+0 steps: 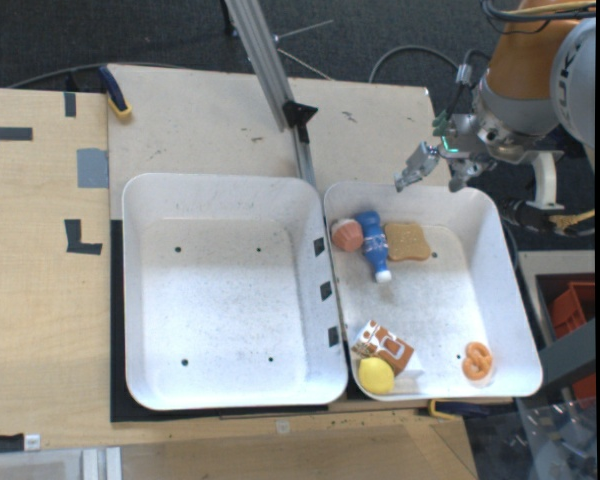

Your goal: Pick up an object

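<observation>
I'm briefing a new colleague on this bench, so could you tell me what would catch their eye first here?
Probably the grey arm with its orange band, reaching in at the upper right, its hand hanging over the far rim of the right bin. Next, that bin's bright clutter: a blue bottle near the far end, a yellow ball at the near edge.

I've got two white bins (225, 193), speckled with dark dots. In the right one: a blue bottle (373, 243) with white cap, tan toast (408, 242), yellow lemon (376, 376), orange pretzel-ish thing (477, 361).
</observation>
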Robot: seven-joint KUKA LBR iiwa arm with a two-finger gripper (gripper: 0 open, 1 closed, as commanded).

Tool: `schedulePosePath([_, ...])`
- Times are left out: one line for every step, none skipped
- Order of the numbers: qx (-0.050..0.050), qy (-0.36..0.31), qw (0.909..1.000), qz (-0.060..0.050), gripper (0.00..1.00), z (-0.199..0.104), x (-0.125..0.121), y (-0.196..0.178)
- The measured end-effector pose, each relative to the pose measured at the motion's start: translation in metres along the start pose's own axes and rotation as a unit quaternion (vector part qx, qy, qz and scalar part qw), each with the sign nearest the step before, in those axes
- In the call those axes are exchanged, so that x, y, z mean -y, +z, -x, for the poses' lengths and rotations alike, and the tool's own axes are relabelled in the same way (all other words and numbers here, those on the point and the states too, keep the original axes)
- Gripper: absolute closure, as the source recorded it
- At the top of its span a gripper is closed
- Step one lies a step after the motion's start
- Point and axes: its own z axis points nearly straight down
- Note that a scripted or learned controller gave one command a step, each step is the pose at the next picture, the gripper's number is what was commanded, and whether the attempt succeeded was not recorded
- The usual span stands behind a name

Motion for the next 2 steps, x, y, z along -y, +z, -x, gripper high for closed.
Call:
schedulePosePath([0.0,0.001,1.0,-0.002,0.0,0.002,0.007,0.046])
schedulePosePath([0.0,0.001,1.0,-0.003,0.0,0.002,0.008,0.111])
